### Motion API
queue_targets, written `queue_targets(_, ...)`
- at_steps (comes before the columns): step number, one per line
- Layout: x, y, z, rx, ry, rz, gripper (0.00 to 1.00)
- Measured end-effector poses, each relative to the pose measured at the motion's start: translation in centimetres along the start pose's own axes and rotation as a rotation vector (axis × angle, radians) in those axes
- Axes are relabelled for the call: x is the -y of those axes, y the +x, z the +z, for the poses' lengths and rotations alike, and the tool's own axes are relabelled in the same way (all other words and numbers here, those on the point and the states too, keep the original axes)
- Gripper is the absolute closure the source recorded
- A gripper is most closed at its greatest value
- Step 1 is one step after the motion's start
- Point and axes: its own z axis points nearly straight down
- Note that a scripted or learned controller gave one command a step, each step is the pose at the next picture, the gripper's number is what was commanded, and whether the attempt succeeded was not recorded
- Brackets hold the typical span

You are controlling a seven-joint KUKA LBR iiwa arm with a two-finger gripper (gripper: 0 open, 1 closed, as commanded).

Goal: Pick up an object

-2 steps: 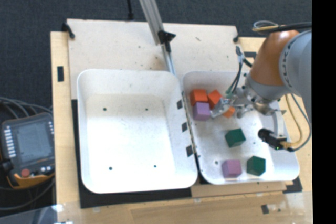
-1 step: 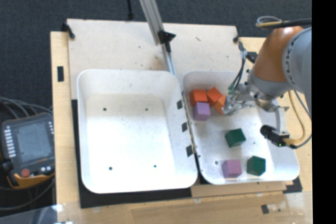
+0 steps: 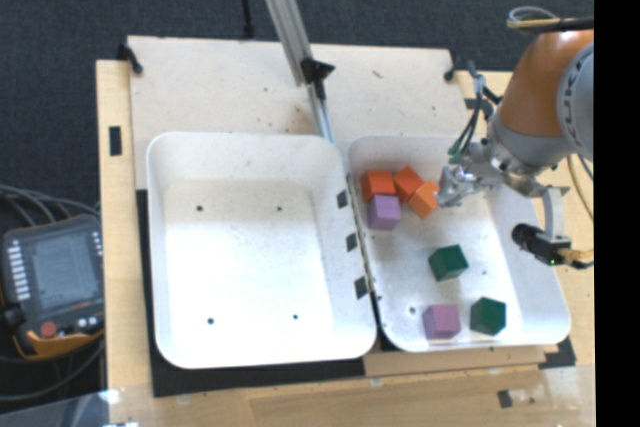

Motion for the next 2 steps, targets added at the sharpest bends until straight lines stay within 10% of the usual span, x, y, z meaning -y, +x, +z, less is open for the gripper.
queue_targets(2, 0.2, 5.3, -5.3, -0.004, 0.003, -0.013, 1.00)
